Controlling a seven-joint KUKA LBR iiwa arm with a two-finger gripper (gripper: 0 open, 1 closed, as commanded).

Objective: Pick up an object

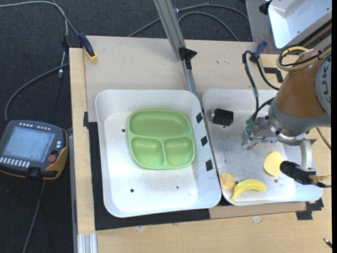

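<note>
From the camera view above the tabletop (131, 62) you have two white bins side by side. The left bin (113, 194) carries a green divided plate (160, 138), lying flat near its middle. The right bin (231, 101) holds the loose things: a small black block (222, 116) near its upper left, a yellow banana (248, 187) along its near edge, a small tan piece (227, 181) just left of the banana and touching or nearly touching it, and a pale yellow round piece (273, 164) just above the banana's right end.

The arm (303, 96) comes in from the right and hangs over the right bin. Its gripper (256, 136) sits low above bare bin floor, between the black block and the round piece and apart from both. You cannot tell from here whether it is spread or pressed together, and nothing can be seen held in it.

What to watch for, as I judge it:
- If the gripper goes straight down where it is, it looks likely to close on bare floor.
- The round piece looks thin and flat, so it may slide away instead of lifting.
- The banana lies close to the near wall and to the tan piece; a grasp there may be blocked by the rim or nudge the neighbour.
- A dark fitting (295, 171) on the arm hangs just beside the round piece and could knock it during a sideways move.
</note>
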